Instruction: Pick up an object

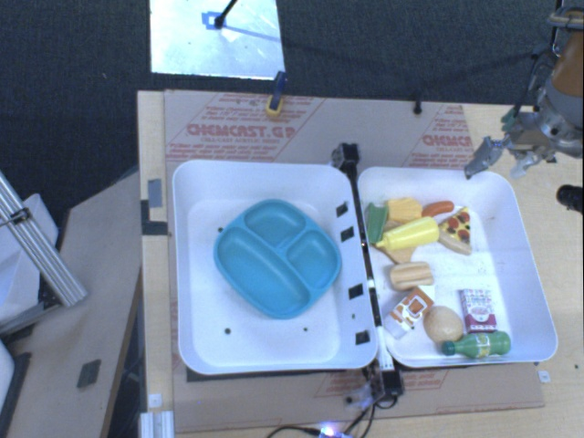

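**Camera view: gripper waits at the far right, toys lie nearer and to its left**

Camera view shows the gripper point(505, 153) above the far right corner of the right bin point(525, 245), its fingers spread wide with nothing between them. The task's candidates all lie in that bin. Closest is the pizza slice point(457, 229), just beside a red sausage point(438, 209) and a yellow bottle point(411, 234) whose long axis runs left to right with a slight tilt. Nearer the camera sit a hot dog point(411, 274), a small carton point(410, 308), a potato point(443, 323), a red packet point(476, 308) and a green bottle point(476, 344) lying along the near wall. From the fingers, every one of these lies to the left and toward the near side, so the coming move is probably a descent into the bin. The left bin point(201, 245) holds a blue tray point(276, 257), well apart from the arm. Both bins rest on the tabletop point(383, 121).
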{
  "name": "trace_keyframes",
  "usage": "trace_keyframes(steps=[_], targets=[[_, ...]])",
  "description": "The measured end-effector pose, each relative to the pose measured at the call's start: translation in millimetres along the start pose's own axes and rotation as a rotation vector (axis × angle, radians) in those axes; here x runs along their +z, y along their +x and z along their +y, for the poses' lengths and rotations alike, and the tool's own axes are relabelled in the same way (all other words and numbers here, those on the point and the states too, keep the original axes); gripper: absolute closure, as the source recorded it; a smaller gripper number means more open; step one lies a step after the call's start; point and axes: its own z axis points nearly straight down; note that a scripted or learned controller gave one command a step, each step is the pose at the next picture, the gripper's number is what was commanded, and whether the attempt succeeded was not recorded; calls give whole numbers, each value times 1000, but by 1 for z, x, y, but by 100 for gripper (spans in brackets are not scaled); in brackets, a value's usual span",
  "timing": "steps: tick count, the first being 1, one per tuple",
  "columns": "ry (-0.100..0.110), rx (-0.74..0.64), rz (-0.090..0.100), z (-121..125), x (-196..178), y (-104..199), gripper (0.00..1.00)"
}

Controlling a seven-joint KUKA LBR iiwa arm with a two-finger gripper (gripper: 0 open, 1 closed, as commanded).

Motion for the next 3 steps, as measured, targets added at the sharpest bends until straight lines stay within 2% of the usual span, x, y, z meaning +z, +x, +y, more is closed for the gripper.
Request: trace_keyframes(steps=[1,3], targets=[[-12,-3,-3,3,-8,1,0],[-7,-6,-1,2,115,11,0]])
